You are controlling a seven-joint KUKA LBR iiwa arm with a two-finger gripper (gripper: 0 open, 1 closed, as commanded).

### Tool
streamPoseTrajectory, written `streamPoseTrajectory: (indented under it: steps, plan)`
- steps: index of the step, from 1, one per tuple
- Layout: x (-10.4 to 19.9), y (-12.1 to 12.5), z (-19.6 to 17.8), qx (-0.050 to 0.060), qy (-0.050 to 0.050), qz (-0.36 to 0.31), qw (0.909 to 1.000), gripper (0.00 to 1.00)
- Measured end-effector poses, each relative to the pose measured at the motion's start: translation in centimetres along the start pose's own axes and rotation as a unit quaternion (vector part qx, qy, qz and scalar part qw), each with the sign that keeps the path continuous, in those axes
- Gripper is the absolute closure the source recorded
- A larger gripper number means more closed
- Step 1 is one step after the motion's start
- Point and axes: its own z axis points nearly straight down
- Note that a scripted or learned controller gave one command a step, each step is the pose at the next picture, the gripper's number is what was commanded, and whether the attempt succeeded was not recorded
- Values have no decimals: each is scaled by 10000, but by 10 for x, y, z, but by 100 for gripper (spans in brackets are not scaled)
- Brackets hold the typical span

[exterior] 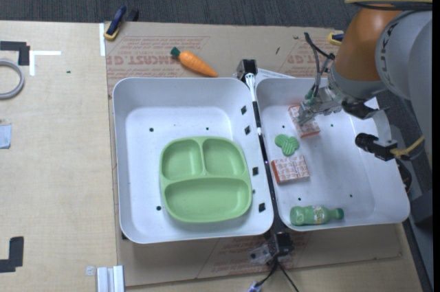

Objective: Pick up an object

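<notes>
Toy carrot (195,62) on cardboard behind the bins; blue clamp (115,23) at its corner.

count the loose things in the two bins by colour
green: 3 – divided plate, small leafy toy, bottle
red and white: 2 – patterned box, patterned box under the gripper at
total: 5

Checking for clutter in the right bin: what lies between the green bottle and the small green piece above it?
In the camera view, a red patterned box lies between green bottle and green piece.
</notes>
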Motion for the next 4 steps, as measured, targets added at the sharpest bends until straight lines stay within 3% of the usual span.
streamPoseTrajectory:
  steps: [1,2,3,4]
  plan:
    - [65,-1,-102,62,66,-709,9974,100]
    - [17,-40,15,52,74,-1790,9838,100]
    - [67,-14,-95,60,68,-780,9969,100]
    - [138,0,-122,45,67,-1513,9885,100]
